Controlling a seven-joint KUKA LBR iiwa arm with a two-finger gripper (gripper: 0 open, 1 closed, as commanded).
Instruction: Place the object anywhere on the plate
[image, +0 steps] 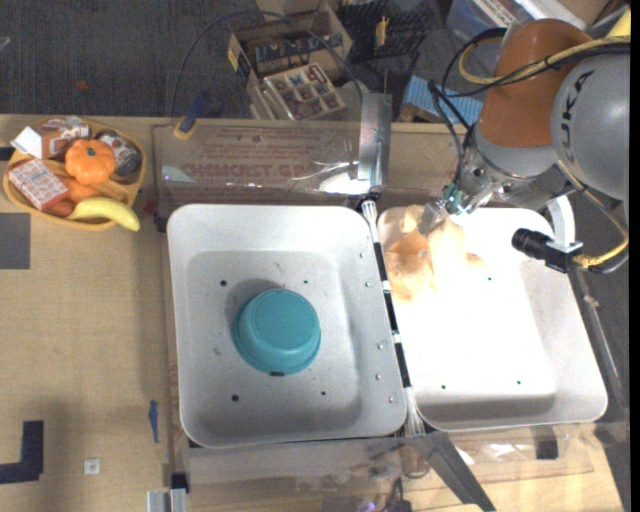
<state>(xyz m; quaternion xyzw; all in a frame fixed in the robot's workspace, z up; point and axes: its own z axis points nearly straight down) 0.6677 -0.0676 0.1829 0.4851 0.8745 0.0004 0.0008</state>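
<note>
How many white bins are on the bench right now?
2. The left bin holds the teal plate; the right bin sits beside it, under the pincer.

Two bins sit side by side on the counter (80, 380), with their inner walls touching. The left bin (200, 240) has a plate (278, 330) in it, a little near of its middle. The right bin (520, 400) has a blurry object (410, 262) in its far left corner, close to the wall the bins share. The gripper (440, 212) is over that same far corner, just right of the object, and the arm (560, 90) goes off to the far right. A basket (22, 196) with toy food in it sits at the far left of the counter, well apart from the bins. A sheet of plastic (270, 165) lies just behind the left bin.
</note>
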